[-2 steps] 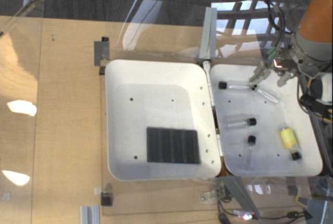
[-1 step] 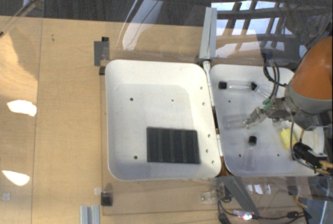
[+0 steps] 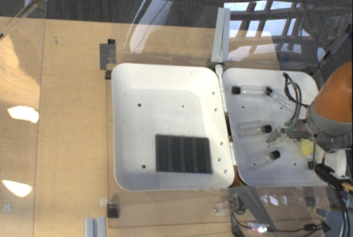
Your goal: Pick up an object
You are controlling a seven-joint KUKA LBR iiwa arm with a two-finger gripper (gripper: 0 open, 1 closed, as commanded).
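Clear vials in right bin, gripper at their right.
Middle vial [image 3: 255, 130] lies just left of the gripper [image 3: 295, 130], long axis left-right; two more vials [image 3: 251, 90] [image 3: 265, 159] above and below. Gripper opening cannot be told.

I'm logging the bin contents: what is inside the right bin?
The right bin holds three clear tubes with black caps and something small and yellow. The arm covers its right side.

Pale wooden bench [image 3: 60, 120] — two shallow white bins, left bin [image 3: 127, 81] beside right bin [image 3: 242, 172].
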